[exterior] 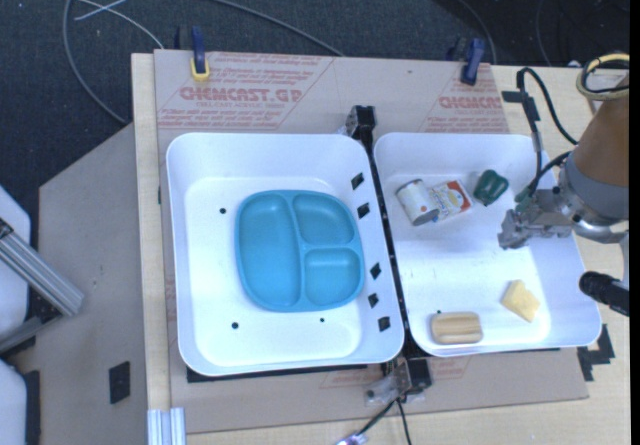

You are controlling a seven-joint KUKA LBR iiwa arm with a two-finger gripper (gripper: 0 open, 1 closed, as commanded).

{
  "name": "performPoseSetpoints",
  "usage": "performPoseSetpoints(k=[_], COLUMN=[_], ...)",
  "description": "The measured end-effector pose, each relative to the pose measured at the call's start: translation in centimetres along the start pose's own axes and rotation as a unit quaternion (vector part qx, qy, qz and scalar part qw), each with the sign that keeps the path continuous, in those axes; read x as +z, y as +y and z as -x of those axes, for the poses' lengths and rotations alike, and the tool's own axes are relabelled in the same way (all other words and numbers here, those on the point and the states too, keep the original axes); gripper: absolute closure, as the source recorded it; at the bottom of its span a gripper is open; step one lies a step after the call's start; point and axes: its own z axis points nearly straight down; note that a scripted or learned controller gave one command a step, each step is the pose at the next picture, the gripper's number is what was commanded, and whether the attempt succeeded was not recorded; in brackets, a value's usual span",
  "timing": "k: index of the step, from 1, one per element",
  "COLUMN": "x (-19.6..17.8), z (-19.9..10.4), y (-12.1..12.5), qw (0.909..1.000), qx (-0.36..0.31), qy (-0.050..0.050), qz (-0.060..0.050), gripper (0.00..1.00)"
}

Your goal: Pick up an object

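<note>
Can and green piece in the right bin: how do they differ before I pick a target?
The can is silver with a red-and-white label; the green piece is plain dark green. The can is clearly larger than the green piece. The can lies on its side; the green piece's pose is unclear. Both sit at the right bin's far end, apart.

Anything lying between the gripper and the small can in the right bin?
Yes: in the camera view a dark green object sits between the gripper and the can, slightly nearer the bin's back wall.
</note>
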Motion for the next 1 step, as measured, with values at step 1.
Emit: performPoseSetpoints(k=[1], x=[-6.34], z=[0.08], y=[0.73], qw=[1.0000], qx=[0.000], qy=[0.000], qz=[0.002], gripper=[1.00])
